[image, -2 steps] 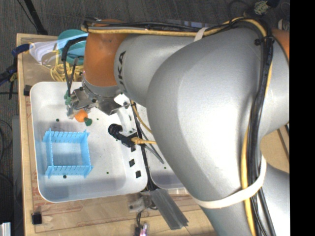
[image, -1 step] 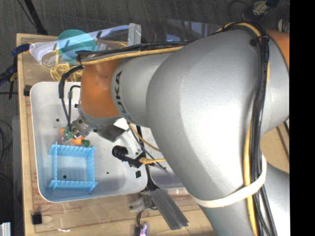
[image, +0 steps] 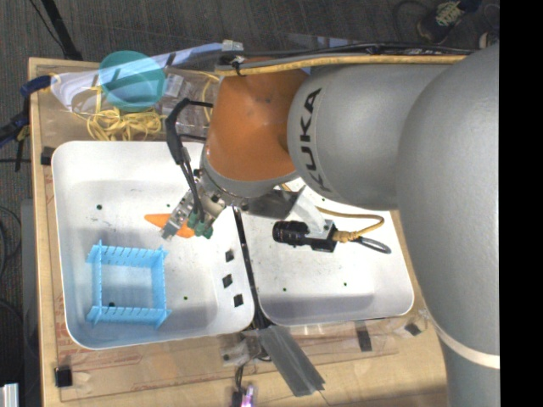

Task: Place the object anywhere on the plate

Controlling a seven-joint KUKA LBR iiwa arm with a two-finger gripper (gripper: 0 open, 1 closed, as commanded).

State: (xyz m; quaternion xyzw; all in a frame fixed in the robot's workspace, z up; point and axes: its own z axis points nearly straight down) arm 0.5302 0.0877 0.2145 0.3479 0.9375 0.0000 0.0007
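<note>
Our hand [image: 188, 221] sits at the carrot [image: 159, 220]; we cannot tell its grip. Beside the rack [image: 127, 286], a loose hold risks dropping the carrot.

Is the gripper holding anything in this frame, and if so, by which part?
Cannot be told. The gripper sits right at the carrot's green-topped end in the left bin, but whether the carrot is actually clamped isn't visible.
</note>
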